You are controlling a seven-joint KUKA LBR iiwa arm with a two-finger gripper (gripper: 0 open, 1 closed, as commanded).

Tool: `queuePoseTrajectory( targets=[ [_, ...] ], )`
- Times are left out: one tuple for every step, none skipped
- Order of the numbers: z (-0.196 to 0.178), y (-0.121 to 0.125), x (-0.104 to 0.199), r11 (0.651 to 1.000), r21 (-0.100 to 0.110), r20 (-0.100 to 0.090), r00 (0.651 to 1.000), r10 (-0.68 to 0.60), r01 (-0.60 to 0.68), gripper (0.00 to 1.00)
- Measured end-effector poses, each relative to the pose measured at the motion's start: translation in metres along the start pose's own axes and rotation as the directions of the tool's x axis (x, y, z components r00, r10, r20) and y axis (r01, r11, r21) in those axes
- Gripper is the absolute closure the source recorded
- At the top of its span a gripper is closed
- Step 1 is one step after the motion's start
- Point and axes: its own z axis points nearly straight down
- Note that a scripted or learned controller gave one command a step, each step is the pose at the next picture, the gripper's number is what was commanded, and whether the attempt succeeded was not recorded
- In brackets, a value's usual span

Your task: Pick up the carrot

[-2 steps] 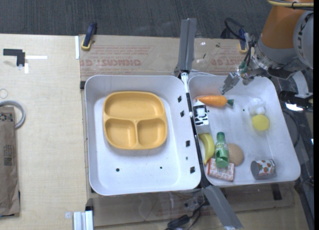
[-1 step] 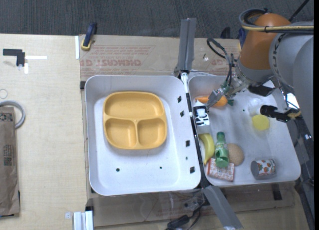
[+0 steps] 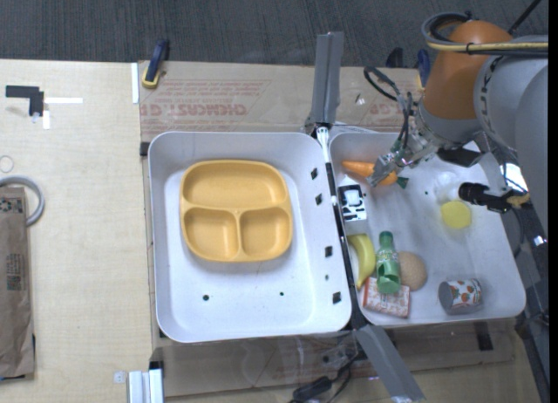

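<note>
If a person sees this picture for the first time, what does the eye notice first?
First comes the big yellow plate with three sections, in the middle of the left bin. Next is the grey arm with its orange band at the upper right, its claw right at the carrot near the right bin's top left corner.

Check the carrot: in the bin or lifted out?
In. The carrot lies on the right bin's floor near its far-left corner, with the gripper at its right end.

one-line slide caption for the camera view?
KUKA gripper down at the carrot in the right bin, among a banana, bottle and lemon; yellow divided plate in the left bin.
</note>
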Motion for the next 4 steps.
queuePoseTrajectory(
  targets=[
    [0.0,0.0,0.0,1.0,-0.001,0.0,1.0,0.0,0.0,0.0],
    [-0.015,-0.019,-0.029,0.987,-0.006,0.001,0.987,0.162,-0.162,0.0],
    [-0.058,-0.002,-0.007,0.997,-0.005,0.001,0.997,0.076,-0.076,0.0],
    [0.008,0.004,0.006,0.995,-0.004,0.003,0.995,-0.102,0.102,0.0]
  ],
)
